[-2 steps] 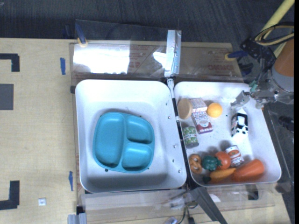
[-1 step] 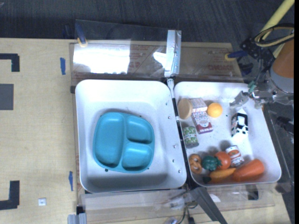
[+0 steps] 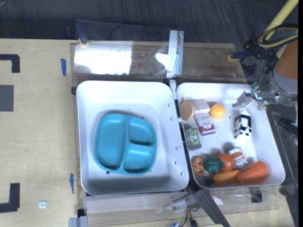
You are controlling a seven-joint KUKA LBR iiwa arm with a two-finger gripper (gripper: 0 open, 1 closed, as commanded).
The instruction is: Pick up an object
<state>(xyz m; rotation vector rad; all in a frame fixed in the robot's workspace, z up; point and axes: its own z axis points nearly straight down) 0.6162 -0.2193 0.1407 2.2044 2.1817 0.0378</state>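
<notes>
At the bottom of the frame I see the near edge of the right bin [image 3: 277, 171], where a carrot [image 3: 252, 172] lies at lower right, touching a banana [image 3: 226, 176], a tomato [image 3: 226, 161], a small can [image 3: 237, 157], a green vegetable [image 3: 213, 165] and a pretzel-like piece [image 3: 197, 165]. Further up, mid-bin, sit a green-labelled packet [image 3: 192, 138], a red-and-white carton [image 3: 204, 123] and a black-and-white cow figure [image 3: 243, 126]. Beyond those are a tan cylinder [image 3: 187, 110] and an orange [image 3: 217, 111]. In the left bin [image 3: 90, 126] a blue divided plate [image 3: 125, 143] rests centrally. At upper right the gripper [image 3: 252, 96] hovers over the right bin's far rim; I cannot tell how its jaws stand, and nothing shows between them.
</notes>
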